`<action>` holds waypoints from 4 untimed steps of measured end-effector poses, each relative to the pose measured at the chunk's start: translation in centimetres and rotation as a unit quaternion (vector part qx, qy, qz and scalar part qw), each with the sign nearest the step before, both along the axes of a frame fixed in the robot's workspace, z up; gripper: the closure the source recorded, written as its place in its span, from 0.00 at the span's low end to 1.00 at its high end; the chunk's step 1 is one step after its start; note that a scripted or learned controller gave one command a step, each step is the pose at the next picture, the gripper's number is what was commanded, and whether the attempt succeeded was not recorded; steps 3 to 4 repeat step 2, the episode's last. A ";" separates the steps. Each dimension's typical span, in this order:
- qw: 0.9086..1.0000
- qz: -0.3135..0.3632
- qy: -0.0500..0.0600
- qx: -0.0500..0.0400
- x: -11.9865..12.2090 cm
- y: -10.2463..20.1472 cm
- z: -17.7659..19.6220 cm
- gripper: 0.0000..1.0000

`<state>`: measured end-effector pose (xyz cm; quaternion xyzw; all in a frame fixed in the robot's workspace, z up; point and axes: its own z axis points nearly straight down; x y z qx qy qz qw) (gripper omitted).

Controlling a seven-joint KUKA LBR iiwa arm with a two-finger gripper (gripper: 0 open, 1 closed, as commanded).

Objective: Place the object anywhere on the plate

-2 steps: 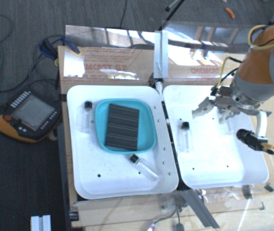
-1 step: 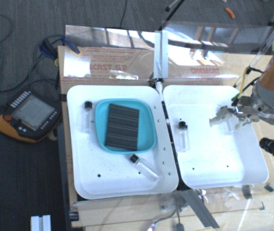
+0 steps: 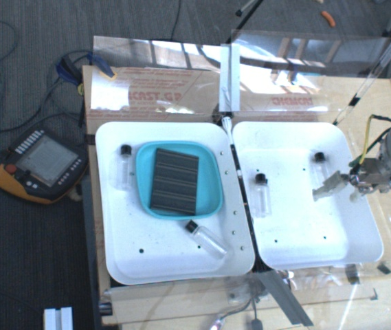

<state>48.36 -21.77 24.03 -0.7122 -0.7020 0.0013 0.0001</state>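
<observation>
A teal square plate (image 3: 212, 184) lies in the left bin (image 3: 113, 246). A dark, ridged rectangular block (image 3: 174, 180) rests flat in the middle of the plate. My gripper (image 3: 350, 181) is low over the right side of the right bin (image 3: 298, 253), far from the plate, reaching in from the right edge of the view. I see nothing held in it. A clear vial with a black cap (image 3: 318, 165) lies just to the left of the gripper.
Another capped clear vial (image 3: 260, 192) lies at the left of the right bin. In the left bin one vial (image 3: 124, 163) lies left of the plate and one (image 3: 205, 237) lies below it. A teach pendant (image 3: 40, 165) sits on the floor at left.
</observation>
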 end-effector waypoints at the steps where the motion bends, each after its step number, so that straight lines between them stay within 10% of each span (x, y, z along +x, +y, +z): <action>1: 1.000 -0.020 0.000 0.001 0.1 0.2 4.0 0.00; 2: 0.999 -0.049 -0.001 0.000 0.1 0.1 11.0 0.00; 4: 0.999 -0.049 -0.001 0.000 0.1 0.1 11.0 0.00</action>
